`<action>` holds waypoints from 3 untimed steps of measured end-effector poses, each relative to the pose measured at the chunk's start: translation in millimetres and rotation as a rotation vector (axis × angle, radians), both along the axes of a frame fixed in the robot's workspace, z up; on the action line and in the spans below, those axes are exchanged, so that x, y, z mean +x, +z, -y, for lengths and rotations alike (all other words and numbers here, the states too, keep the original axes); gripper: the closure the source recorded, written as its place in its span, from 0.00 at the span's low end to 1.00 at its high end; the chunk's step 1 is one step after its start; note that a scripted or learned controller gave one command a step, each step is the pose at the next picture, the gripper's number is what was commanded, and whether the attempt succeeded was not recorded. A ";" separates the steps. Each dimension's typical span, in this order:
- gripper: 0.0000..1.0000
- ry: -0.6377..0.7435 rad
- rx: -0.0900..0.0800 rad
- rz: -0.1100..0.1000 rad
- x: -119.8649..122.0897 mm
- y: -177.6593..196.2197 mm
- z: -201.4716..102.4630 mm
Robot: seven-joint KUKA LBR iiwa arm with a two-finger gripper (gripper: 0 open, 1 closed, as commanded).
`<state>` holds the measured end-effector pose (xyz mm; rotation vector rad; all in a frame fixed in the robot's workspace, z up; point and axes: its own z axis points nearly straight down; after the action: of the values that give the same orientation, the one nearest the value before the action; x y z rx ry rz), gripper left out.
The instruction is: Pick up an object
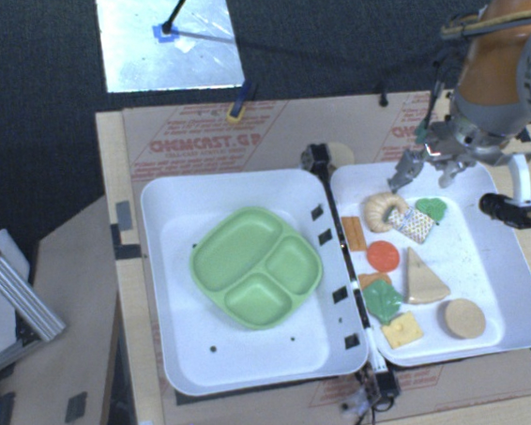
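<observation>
Pale green plastic plate w/ three compartments (255, 266) is lying flat in the left shallow white bin (172, 264), approx. centred, turned a bit askew. Right shallow white bin (498, 267) is sitting just beside it, w/ small black clips (326, 238) running along the shared edge btwn them. Both bins are resting on a brown cardboard sheet w/ red print (201, 140), which is covering the light wooden desk (74, 274). A small yellow piece (235, 114) is lying at the cardboard's far edge. Behind it, a square silvery metal sheet (173, 47) is carrying a blue marker (166, 32). Aluminium rail (10, 290) is slanting at far left.
</observation>
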<state>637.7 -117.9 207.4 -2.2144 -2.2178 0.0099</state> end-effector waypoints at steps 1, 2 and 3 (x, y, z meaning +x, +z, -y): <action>0.00 0.001 -0.001 0.011 1.7 8.0 -0.1; 0.00 0.000 -0.002 0.011 -3.2 -45.9 7.5; 0.00 0.000 -0.002 0.013 2.0 -83.9 9.2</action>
<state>639.7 -127.1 123.5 -2.2216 -2.2253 -0.0024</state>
